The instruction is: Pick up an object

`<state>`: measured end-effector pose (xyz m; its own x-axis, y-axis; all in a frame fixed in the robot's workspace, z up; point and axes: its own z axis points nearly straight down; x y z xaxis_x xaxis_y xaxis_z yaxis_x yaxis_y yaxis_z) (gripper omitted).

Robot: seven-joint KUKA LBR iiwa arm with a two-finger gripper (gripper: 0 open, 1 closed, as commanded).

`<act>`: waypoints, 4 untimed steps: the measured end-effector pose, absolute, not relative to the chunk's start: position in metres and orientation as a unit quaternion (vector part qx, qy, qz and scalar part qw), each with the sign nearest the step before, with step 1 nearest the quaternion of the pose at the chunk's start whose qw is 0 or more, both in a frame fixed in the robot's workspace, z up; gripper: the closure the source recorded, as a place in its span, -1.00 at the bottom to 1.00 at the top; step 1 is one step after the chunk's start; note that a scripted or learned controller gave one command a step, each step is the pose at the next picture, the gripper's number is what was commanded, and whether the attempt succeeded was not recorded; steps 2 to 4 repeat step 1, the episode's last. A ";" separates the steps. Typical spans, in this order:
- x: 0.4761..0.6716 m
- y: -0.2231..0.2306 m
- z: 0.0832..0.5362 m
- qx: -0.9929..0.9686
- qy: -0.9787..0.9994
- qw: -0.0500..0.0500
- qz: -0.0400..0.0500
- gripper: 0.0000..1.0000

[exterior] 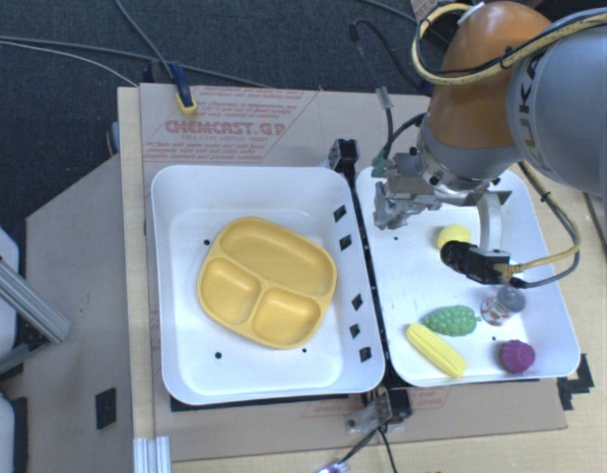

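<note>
Standing by the table, I saw the big grey arm reaching in from the right, with its orange band bright near the top. Its jaws hung over the back left part of the right bin, close to the wall between the two bins. I could not tell if the jaws were apart or together, and nothing showed between them.

The left bin held a yellow plate with three parts, lying flat in the middle.

The toys were all in the right bin. A yellow corn cob lay near the front edge. Just behind it sat a bumpy green thing. A small purple thing sat in the front right corner. A little round clear thing was near the green one. A yellow ball-like thing lay further back, partly hidden by a black part of the arm. All of them were well apart from the jaws.
</note>
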<state>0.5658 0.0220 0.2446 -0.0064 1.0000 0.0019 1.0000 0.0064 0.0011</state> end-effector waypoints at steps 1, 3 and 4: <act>0.585 0.069 0.241 -0.705 -0.709 0.000 -0.001 1.00; 0.585 0.069 0.241 -0.705 -0.709 0.000 -0.001 1.00; 0.585 0.069 0.241 -0.705 -0.709 0.000 -0.001 1.00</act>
